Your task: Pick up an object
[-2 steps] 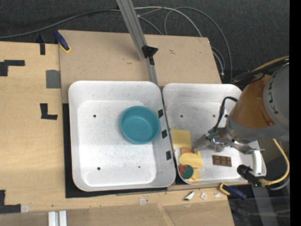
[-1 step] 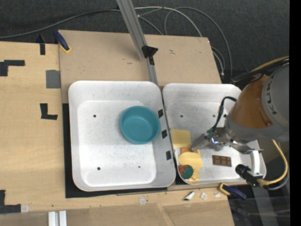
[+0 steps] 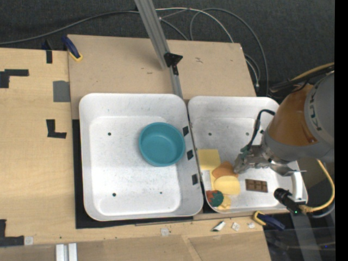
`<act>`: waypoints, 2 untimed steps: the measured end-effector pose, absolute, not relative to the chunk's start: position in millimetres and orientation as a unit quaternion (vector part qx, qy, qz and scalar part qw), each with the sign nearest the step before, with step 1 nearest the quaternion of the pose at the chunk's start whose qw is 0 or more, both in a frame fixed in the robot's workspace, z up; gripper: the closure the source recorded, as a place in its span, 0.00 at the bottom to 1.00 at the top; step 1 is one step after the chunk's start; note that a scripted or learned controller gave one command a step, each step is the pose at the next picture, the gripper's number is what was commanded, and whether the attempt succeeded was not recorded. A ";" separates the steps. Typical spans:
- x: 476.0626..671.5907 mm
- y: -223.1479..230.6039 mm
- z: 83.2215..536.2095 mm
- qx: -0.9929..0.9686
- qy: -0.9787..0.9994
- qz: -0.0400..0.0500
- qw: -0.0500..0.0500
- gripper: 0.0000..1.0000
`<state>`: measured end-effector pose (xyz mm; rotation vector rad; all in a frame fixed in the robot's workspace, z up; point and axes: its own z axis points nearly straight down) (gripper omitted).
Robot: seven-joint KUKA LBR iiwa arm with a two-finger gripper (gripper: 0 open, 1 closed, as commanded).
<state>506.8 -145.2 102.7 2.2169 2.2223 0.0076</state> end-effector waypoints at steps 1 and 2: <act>505.1 -149.7 164.1 0.707 0.708 0.001 0.002 1.00; 502.6 -142.5 209.5 0.706 0.708 0.001 0.001 1.00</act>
